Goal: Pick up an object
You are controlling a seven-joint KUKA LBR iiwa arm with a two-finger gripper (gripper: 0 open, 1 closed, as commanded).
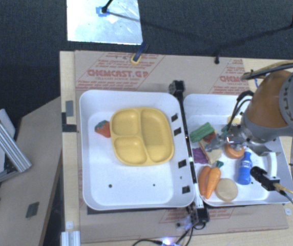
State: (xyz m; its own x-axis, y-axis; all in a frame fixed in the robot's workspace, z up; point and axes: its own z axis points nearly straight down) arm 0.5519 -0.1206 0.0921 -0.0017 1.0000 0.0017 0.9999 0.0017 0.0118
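Observation:
My gripper (221, 140) hangs low inside the right bin (208, 102), among the toy foods. Just left of it lies a green piece (202, 131), with a purple piece (200, 156) below that. An orange round thing (233, 151) sits right against the gripper's lower right side. A blue bottle (245, 168) stands just below it. Two orange carrots (209, 181) and a beige round piece (227, 189) lie near the bin's front edge. I see nothing lifted off the bin floor.
The left bin (136, 195) holds a yellow divided plate (140, 136) with a red strawberry (103, 128) at its left. The divider between the bins (185, 147) runs close to the green and purple pieces. The arm's orange band (267, 104) hangs over the right bin's far right.

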